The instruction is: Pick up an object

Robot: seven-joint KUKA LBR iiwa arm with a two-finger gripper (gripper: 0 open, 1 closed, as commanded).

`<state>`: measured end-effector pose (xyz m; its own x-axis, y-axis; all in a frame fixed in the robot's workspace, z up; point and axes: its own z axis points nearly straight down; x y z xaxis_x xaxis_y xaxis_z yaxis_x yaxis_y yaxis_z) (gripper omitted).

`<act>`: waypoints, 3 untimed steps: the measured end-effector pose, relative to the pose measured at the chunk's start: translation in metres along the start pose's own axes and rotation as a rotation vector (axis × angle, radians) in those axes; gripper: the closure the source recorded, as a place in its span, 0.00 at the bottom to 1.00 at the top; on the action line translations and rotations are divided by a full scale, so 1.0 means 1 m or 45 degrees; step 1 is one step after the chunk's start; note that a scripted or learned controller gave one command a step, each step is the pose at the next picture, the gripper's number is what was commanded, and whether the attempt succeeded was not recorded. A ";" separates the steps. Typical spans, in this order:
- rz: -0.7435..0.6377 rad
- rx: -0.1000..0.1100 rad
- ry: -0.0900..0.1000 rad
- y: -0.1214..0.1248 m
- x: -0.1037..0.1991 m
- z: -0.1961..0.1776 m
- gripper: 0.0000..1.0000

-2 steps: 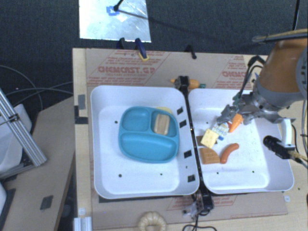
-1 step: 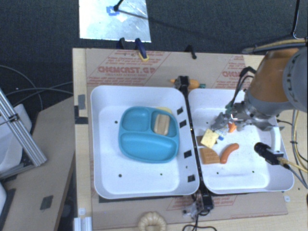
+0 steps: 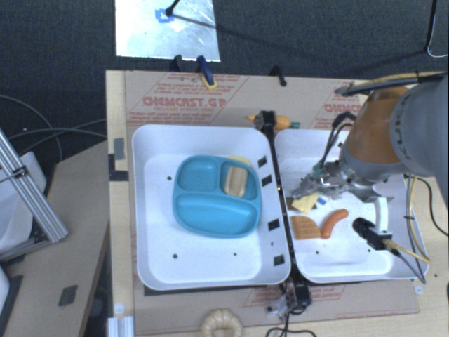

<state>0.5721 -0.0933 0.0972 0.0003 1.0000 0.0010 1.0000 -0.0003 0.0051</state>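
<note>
Pincer (image 3: 309, 187) low in right bin (image 3: 351, 265), over yellow piece (image 3: 304, 203); can't tell if apart or together. Sausage (image 3: 334, 222) and cracker (image 3: 303, 227) just below it. Blue tray (image 3: 210, 213) in left bin (image 3: 161, 258) w/ tan block (image 3: 235, 181).

I see the worktop (image 3: 182, 93) carrying two white bins: the right bin (image 3: 351, 262) beneath the pincer (image 3: 313, 187), the left bin (image 3: 158, 258) beside it.

setting: robotics lab | I work over two white bins (image 3: 210, 276) on a cardboard-lined bench (image 3: 182, 93) | loose cables (image 3: 42, 128), aluminium framing (image 3: 28, 195), dark carpet (image 3: 56, 41) around me
</note>
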 end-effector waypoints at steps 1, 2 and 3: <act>0.001 -0.021 -0.001 0.007 0.001 0.005 0.00; -0.001 -0.021 -0.002 0.007 0.001 -0.005 1.00; -0.005 0.001 -0.002 0.011 -0.007 -0.064 1.00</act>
<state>0.5823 -0.1005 0.1613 -0.0035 1.0000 -0.0008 1.0000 0.0035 0.0042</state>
